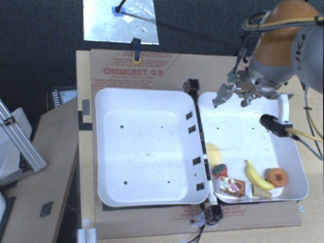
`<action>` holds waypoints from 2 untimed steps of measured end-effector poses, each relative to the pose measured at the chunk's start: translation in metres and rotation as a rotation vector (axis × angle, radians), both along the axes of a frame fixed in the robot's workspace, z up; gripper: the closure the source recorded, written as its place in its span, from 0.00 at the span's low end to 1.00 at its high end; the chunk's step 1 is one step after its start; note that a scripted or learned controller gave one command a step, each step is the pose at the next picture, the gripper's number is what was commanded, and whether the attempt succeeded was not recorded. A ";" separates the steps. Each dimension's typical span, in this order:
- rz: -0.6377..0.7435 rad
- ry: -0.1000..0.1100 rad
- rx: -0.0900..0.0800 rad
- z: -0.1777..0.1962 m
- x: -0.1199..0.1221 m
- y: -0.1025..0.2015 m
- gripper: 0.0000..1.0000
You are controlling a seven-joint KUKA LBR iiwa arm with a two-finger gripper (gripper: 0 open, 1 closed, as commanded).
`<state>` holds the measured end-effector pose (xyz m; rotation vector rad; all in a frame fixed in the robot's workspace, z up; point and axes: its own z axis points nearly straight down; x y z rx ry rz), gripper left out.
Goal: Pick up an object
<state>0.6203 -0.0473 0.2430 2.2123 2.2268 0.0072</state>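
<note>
Grey metal pincer [234, 98], 2 fingers spread and bare, above smooth white bin [238, 135] with curved banana [255, 175].

Pretty clearly a robotics lab setup, not a home or shop. You've got an industrial robot arm [283, 39] with loose cables hanging off it, reaching over two white bins [147, 146] clamped side by side on a cardboard sheet [147, 67] on a plain bench. There's aluminium framing [17, 135] off to the left and a shiny metal plate [120, 14] on dark carpet behind. Toy food [255, 175] for test objects too.
</note>
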 end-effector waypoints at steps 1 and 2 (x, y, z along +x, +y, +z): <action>0.004 0.004 0.000 -0.062 0.034 0.066 0.00; 0.004 0.002 0.001 -0.058 0.049 0.120 0.00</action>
